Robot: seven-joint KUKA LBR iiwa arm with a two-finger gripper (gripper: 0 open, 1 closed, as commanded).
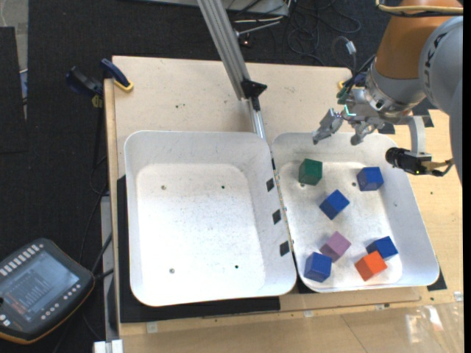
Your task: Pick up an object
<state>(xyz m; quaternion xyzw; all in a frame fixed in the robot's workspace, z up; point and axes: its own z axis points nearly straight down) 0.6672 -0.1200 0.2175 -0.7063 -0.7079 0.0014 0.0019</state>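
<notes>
My gripper (pixel 345 131) hangs over the far edge of the right bin (pixel 416 219), its two fingers spread apart with nothing between them. Below it in that bin lie several cubes. A green cube (pixel 310 171) sits closest, just front-left of the gripper. A blue cube (pixel 369 178) lies to the front-right of the gripper, and another blue cube (pixel 334 203) lies mid-bin. Near the front are a purple cube (pixel 336 245), an orange cube (pixel 370 265) and two more blue cubes (pixel 318 265) (pixel 383 248).
The left bin (pixel 147 197) stands beside the right one, its lower right edge overlapping it. A slanted metal pole (pixel 224 39) comes down to the bench near where the bins meet. A yellow-and-blue clamp (pixel 114 76) grips the bench's far left corner. A teach pendant (pixel 37 289) lies at lower left.
</notes>
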